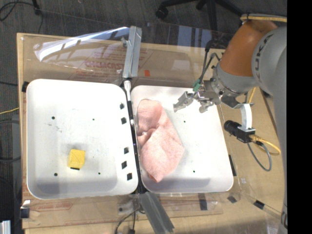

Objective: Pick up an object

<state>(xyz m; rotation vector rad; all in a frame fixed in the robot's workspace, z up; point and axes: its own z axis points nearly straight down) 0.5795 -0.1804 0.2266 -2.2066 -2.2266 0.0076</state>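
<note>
Overhead slanted view of the desk (195, 57) with two shallow white bins set side by side. The left bin (73, 96) holds a small yellow block (76, 158) near its near-left corner, resting flat on the bin floor. The right bin (209, 145) holds a pink cloth (156, 140), crumpled and lying along the bin's left wall, from the far part of the bin down toward its near edge. The arm (253, 48), grey with an orange band, enters from the right. Its pincer (191, 103) stands over the far part of the right bin, to the right of the cloth and apart from it. Two metal fingers (181, 103) appear spread with a gap between them, though the slant makes the width hard to judge; nothing lies between them. A black cable fitting (239, 130) hangs beside the wrist, over the bin's right rim.
</note>
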